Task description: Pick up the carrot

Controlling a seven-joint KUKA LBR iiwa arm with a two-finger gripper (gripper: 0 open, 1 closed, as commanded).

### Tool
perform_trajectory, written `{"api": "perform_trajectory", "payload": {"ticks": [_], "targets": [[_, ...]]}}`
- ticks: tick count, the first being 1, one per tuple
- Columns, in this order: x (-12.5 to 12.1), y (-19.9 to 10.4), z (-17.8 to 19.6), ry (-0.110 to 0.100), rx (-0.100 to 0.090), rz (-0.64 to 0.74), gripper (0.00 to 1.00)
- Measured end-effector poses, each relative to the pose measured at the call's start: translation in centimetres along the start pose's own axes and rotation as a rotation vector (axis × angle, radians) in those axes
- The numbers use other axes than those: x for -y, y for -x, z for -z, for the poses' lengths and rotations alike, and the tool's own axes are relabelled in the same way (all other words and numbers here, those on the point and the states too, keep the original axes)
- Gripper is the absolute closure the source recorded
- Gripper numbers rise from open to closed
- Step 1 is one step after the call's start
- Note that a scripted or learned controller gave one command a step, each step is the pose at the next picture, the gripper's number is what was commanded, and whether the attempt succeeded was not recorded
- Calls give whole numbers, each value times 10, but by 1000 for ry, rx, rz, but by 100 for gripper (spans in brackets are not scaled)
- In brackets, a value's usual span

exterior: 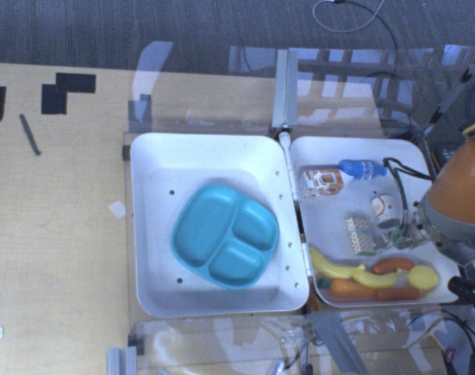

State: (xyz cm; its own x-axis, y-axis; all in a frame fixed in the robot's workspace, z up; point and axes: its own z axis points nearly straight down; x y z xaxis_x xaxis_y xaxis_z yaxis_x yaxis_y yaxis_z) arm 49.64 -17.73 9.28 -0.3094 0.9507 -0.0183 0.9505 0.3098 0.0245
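Carrot point(353, 288) lies at the near edge of the right bin point(425, 156), flat on the floor, orange, just below the banana point(339, 266) and touching it or nearly so. To its right along the same edge lies a red-brown sausage-like piece point(399, 294); above that sit a red pepper or chilli point(392, 265) and a lemon point(423, 277). Further back in this bin are a metal grater point(361, 234), a small white cup point(382, 206), a small carton point(323, 181) and a blue-capped bottle point(364, 168) lying on its side.

The left bin point(151, 170) holds a blue divided plate point(224, 234), lying in its middle.

The arm point(460, 190) comes in over the right bin's right rim. The gripper point(400, 237) hangs near the grater, well apart from the carrot; whether the jaws are released or clenched I cannot tell.
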Motion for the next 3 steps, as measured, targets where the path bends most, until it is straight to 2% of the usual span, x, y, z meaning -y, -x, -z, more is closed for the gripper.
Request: {"api": "perform_trajectory", "payload": {"ticks": [1, 2, 3], "targets": [[-18, -60, 1, -2, -1, -260, 100], [13, 24, 108, -19, -12, -95, 100], [9, 11, 112, -20, -16, 29, 100]]}}
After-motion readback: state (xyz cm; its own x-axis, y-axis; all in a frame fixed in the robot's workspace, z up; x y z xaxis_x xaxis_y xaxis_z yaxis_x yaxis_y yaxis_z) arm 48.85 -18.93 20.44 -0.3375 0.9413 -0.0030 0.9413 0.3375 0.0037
